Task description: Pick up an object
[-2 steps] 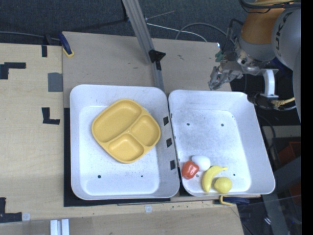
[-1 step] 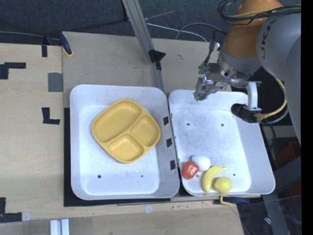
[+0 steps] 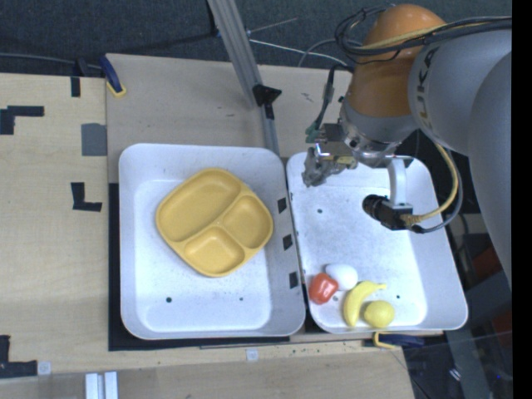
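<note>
In the right bin (image 3: 416, 248), near its front edge, lie a small red object (image 3: 322, 288), a white egg-shaped object (image 3: 342, 274), a yellow banana (image 3: 359, 300) and a yellow round fruit (image 3: 379, 313), all close together. My gripper (image 3: 316, 173) hangs over the far left corner of the right bin, well away from those objects. I see nothing between its fingers.
The left bin (image 3: 141, 248) holds a yellow divided plate (image 3: 214, 221). A metal pole (image 3: 237, 40) slants up behind the bins. The arm's grey and orange body (image 3: 399, 48) covers the far right. A black cable piece (image 3: 386, 210) hangs over the right bin.
</note>
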`<state>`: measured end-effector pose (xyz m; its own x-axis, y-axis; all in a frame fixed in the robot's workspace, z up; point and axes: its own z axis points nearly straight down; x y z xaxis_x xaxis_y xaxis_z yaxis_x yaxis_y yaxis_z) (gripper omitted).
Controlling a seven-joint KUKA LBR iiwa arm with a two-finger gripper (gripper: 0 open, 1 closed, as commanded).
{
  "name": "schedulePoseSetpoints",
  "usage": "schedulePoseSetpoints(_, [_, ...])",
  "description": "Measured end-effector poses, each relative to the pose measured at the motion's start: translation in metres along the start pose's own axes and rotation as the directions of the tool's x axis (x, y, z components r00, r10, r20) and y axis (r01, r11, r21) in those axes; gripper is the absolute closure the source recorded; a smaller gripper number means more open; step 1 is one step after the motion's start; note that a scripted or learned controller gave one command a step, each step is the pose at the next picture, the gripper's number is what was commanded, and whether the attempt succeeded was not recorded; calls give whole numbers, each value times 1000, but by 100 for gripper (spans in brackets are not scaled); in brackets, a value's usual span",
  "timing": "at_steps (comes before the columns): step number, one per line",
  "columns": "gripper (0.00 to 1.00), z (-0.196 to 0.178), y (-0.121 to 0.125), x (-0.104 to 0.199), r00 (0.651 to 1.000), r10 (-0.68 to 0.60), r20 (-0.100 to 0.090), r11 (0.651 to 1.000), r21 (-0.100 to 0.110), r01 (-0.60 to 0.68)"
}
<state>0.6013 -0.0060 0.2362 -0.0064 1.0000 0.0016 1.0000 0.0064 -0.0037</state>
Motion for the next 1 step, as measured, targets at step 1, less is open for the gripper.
schedulePoseSetpoints(1, [100,-2,-16,49,1000,-1,0,1000,-1,1])
